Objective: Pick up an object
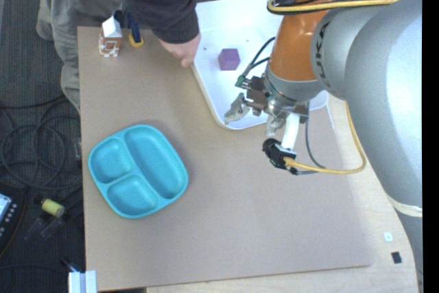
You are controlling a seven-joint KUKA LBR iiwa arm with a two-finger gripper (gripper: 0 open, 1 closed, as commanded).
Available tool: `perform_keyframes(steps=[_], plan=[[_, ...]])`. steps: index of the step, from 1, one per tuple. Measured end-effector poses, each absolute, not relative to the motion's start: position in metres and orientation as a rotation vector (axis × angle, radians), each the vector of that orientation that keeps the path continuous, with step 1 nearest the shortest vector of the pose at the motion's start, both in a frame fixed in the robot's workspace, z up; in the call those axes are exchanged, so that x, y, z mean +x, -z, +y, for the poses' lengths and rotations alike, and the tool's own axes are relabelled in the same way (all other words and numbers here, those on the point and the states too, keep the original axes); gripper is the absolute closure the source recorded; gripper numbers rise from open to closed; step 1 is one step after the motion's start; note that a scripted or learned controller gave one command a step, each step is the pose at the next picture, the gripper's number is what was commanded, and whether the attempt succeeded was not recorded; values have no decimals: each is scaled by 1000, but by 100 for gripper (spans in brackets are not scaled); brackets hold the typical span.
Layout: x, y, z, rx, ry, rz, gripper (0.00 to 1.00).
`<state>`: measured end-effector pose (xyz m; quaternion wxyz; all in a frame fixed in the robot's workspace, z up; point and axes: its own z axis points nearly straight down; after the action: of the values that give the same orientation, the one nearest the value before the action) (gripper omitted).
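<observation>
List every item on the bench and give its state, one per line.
purple cube: resting in the white bin, apart from the hand.
hand: low over the bin's near edge, nothing visible between its fingers.
blue divided plate: flat on the bench, compartments bare.
small white-and-brown box: upright at the bench's far corner.

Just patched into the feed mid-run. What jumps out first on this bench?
The big grey arm with its orange band dominates the right side, its hand hanging over the near rim of a white bin at the top centre. A small purple cube sits alone in that bin, apart from the hand. A bright blue three-compartment tray lies on the tan board lower left, and a person in a dark top leans in at the top edge, one hand by the bin.
</observation>
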<state>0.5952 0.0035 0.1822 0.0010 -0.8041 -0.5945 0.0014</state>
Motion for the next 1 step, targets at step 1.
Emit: perform_keyframes(steps=[1], plan=[[555, -182, 25, -2483, -6, -1919, 0]])
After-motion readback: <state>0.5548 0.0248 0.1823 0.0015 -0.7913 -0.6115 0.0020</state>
